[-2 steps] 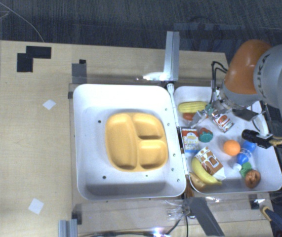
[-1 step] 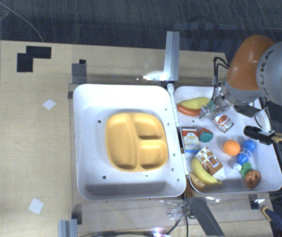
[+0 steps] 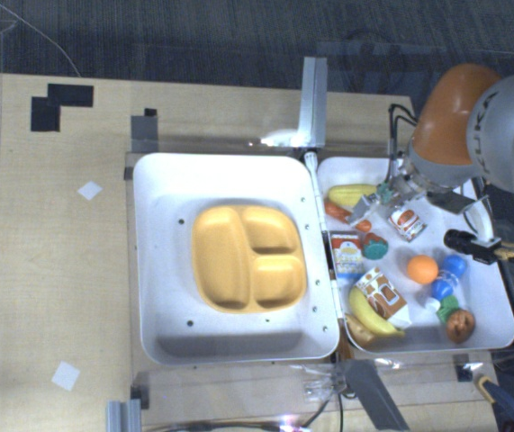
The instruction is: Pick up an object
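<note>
On the left, a wide shallow white plastic bin [image 3: 153, 268] is seen, and a yellow moulded tray with three compartments [image 3: 247, 257] lies flat in its middle. Just beside it on the right, a second shallow white bin [image 3: 501, 318] is crowded with small things. Along its left side a flat printed card packet [image 3: 347, 255] lies next to a teal round cap [image 3: 376, 247], and a yellow toy banana [image 3: 369, 315] is set below them with a brown-and-white carton [image 3: 382, 293] resting on it. Further right an orange ball [image 3: 422, 269] sits apart from its neighbours, with a blue bottle-like piece [image 3: 449, 272] just beside it.

Near the top of that bin, the gripper [image 3: 384, 193] is held low, close to a second yellow banana-shaped toy [image 3: 350, 193] and a small red-and-white can [image 3: 407, 224]. Whether its fingers are spread or pressed together cannot be told, and nothing is seen pinched.

A clean grasp is judged likeliest if one isolated object is chosen, the fingers are centred across its narrow width, and neighbours are avoided during descent.
</note>
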You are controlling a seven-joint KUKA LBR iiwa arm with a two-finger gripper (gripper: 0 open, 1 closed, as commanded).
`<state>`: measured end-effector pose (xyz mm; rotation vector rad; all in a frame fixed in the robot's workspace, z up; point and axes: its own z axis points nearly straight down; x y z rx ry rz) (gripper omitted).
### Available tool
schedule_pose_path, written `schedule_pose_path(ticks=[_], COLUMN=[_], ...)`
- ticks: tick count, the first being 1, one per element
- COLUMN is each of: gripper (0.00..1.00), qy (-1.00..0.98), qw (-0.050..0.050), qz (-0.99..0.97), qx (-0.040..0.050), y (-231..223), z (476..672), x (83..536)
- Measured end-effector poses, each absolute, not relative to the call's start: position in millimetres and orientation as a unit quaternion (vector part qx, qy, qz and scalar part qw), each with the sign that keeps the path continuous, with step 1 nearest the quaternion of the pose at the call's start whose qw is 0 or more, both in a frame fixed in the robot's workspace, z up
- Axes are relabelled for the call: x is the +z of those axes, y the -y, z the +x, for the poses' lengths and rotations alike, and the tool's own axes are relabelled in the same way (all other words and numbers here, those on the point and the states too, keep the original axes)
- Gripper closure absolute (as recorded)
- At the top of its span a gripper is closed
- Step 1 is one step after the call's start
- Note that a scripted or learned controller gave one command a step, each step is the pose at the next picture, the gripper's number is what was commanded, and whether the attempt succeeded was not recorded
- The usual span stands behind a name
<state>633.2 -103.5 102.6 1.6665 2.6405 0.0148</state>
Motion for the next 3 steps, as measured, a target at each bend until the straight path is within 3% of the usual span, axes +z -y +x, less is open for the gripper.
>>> schedule_pose_path(ticks=[1, 2, 3], gripper=[0.0, 1.0, 1.0], qy=[-0.821, -0.823, -0.81], qw=[0.003, 0.008, 0.006], qz=[0.57, 0.568, 0.587], qx=[0.0022, 0.0041, 0.0056], y=[94, 93, 26], z=[661.8, 664.7, 672.4], x=[87, 102, 192])
